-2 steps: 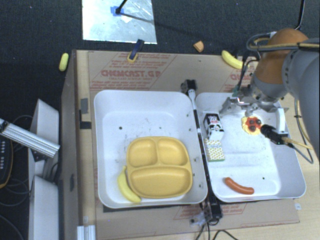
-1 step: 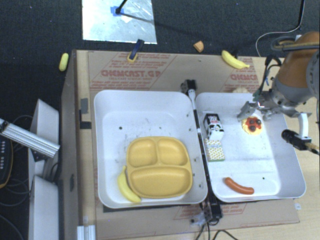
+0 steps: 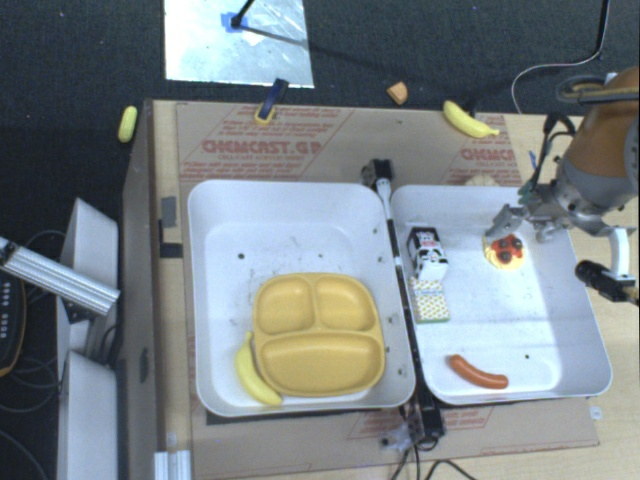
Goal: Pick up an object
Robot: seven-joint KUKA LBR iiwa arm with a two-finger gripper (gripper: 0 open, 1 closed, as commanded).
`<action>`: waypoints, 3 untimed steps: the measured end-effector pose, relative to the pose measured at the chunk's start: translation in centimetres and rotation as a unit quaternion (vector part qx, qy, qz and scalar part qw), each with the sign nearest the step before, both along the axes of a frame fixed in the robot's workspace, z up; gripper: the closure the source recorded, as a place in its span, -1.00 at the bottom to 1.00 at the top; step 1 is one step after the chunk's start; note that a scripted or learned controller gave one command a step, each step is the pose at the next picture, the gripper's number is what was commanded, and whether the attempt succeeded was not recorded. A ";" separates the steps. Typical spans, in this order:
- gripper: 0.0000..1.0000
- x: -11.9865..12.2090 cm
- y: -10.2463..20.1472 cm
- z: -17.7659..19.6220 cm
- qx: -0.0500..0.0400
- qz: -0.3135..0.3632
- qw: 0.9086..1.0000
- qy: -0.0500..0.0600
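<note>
We count two bananas (image 3: 257, 379) (image 3: 468, 119), one hot dog (image 3: 478, 372), one yellow tray (image 3: 318, 333); the gripper (image 3: 512, 230) perhaps touches one orange toy (image 3: 505, 252), grip unreadable.

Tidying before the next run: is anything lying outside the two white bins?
Yes. A yellow toy banana lies on the cardboard behind the right bin. A small orange piece and a yellow oblong piece lie on the dark floor.

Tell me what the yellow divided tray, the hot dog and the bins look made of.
Yellow divided tray: likely moulded plastic, matte, with smooth rounded compartments. Hot dog: probably toy plastic or rubber, with a slight sheen. Bins: thin white plastic by the look, semi-gloss, with formed rounded corners.
</note>
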State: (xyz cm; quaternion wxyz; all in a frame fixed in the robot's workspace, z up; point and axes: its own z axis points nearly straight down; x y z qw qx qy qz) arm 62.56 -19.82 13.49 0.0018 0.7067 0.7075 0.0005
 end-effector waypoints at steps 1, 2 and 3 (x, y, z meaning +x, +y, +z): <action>-1.00 0.4 -0.8 -2.0 0.000 0.000 1.000 0.001; -1.00 0.7 -0.8 -3.2 0.000 0.001 1.000 0.000; 1.00 0.8 -0.8 -2.0 0.000 0.002 1.000 -0.002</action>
